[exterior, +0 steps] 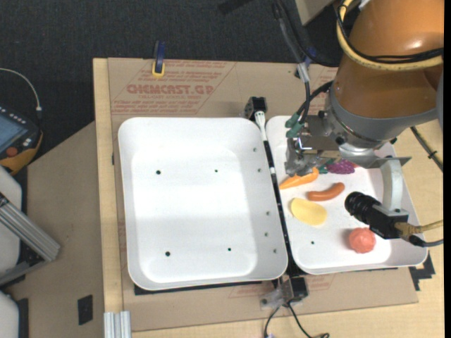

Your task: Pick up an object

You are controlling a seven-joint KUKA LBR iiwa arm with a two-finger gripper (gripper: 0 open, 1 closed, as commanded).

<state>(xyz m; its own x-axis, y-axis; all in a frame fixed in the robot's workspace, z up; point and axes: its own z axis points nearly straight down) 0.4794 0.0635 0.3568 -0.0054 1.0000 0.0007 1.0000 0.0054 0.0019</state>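
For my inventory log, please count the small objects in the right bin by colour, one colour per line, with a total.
Orange: 2, a carrot-like piece and a sausage-like piece
Yellow: 1
Red: 1, a round item
Purple: 1, partly hidden by the arm
Total: 5

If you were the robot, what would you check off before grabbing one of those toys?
1. Toys within reach: ok. The carrot, sausage, yellow piece, red ball and purple piece all lie in the right bin.
2. Gripper over a target: ok. It sits right above the carrot.
3. Something already held: cannot tell, the gripper's tip is too cluttered to read.
4. Target free of neighbours: not ok. The carrot, sausage and purple piece lie close together.
5. Room beside the wall: not ok. The carrot lies near the edge shared with the left bin.
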